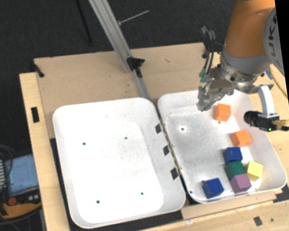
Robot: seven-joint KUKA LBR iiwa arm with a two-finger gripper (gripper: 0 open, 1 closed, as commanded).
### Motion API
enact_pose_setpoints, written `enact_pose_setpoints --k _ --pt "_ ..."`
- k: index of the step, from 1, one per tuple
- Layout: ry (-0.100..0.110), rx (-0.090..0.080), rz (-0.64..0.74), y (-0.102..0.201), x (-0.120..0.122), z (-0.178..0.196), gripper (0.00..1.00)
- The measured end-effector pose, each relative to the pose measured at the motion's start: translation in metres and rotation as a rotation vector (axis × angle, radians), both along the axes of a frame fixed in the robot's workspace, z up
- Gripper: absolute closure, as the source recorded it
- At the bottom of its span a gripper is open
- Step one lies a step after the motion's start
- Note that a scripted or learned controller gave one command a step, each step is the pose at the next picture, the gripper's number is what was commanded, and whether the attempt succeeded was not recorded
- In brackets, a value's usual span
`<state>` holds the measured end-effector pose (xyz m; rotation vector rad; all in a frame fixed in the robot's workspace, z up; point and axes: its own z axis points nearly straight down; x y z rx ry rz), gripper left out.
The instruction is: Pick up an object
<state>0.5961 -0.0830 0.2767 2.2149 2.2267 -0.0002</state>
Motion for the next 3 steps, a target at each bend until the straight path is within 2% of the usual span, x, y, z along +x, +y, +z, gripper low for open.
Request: enact_pose_setpoints --k 2,3 --pt "0.0 0.002 0.002 0.101 -0.027 0.005 1.0" --pt "0.001 0.001 0.0 0.138 -0.04 -0.007 1.0"
